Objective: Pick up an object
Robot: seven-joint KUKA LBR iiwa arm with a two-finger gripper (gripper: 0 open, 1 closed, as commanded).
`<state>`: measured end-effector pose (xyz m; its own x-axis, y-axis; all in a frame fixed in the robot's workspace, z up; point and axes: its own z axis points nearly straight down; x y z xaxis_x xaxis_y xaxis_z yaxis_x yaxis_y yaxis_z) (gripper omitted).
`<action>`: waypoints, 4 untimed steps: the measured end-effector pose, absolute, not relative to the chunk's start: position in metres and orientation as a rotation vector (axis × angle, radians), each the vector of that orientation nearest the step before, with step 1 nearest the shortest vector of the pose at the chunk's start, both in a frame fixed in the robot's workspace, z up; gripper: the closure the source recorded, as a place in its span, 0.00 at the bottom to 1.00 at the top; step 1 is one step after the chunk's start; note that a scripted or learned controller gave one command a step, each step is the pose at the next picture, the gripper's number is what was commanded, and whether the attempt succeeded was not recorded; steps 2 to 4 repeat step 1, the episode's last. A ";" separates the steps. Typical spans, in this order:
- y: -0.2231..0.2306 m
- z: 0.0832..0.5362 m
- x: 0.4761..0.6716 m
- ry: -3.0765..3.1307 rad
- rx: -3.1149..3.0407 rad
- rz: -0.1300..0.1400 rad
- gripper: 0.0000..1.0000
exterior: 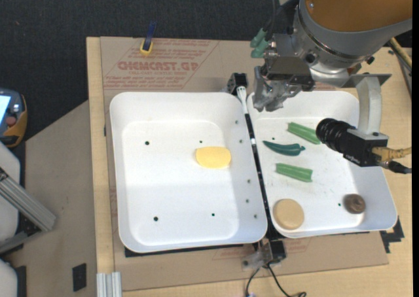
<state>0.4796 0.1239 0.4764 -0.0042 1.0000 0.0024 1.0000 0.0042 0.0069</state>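
Two glossy white bins (131,158): a smooth yellow oval (213,157) left; ridged green pieces (294,172) right. Gripper (267,101) state: cannot tell.

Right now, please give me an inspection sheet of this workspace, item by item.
Surface: cardboard sheet under the left bin and right bin.
Job's things: yellow piece in the left bin; three green pieces, tan disc, brown piece in the right bin.
Clutter: blue-yellow clip on the cardboard.
Grippers: pincer at the right bin's far left corner, touching nothing that I can see.
Cables: cable at the front edge.
Surroundings: dark carpet.
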 end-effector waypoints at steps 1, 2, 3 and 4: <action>0.134 0.328 0.478 2.226 2.227 -0.021 1.00; 0.134 0.328 0.478 2.226 2.227 -0.021 1.00; 0.134 0.328 0.478 2.226 2.227 -0.021 1.00; 0.134 0.328 0.478 2.226 2.227 -0.021 1.00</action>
